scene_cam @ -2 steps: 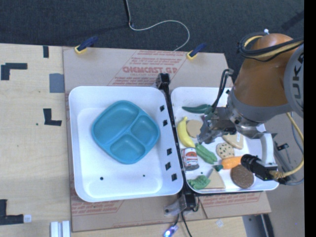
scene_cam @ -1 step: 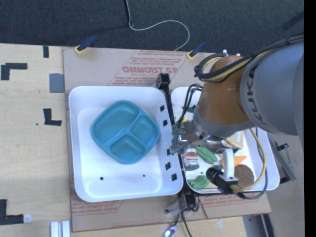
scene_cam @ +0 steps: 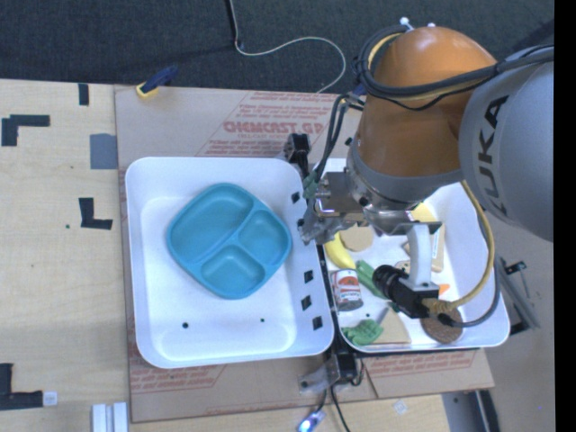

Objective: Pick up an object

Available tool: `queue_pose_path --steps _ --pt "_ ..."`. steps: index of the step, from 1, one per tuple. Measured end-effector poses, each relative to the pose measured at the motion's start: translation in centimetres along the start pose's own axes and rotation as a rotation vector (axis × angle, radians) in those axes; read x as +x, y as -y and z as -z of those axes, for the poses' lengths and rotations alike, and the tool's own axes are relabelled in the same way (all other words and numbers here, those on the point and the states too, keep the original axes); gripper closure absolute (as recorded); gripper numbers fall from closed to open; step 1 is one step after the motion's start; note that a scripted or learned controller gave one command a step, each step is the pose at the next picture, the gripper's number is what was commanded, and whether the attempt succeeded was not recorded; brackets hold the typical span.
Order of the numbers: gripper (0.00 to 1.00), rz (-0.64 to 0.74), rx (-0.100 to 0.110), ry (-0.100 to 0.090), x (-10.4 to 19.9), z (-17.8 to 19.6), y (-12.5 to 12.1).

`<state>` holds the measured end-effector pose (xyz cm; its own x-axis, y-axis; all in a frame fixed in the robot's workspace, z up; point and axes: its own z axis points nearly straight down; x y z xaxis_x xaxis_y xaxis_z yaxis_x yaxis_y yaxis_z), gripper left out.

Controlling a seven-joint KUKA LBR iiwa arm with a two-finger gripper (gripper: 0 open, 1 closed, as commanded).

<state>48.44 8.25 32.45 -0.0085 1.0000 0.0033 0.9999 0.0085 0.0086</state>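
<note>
Fingers (scene_cam: 360, 232), state impossible to tell, hang over the right bin (scene_cam: 468, 232) above the banana (scene_cam: 338, 254).

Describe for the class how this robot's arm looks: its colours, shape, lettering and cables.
The arm is bulky, rounded and grey, with a glossy orange band above the wrist and part of the black KUKA lettering on its side. Black cables loop around the wrist, whose lower section is grey metal.
</note>
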Motion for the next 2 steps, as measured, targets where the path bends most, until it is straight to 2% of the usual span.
queue_pose_path --steps 1,2 --pt "1.00 -0.014 0.002 0.005 -7.1 6.7 0.0" --pt "1.00 -0.005 0.019 0.004 -3.5 -2.2 0.1"
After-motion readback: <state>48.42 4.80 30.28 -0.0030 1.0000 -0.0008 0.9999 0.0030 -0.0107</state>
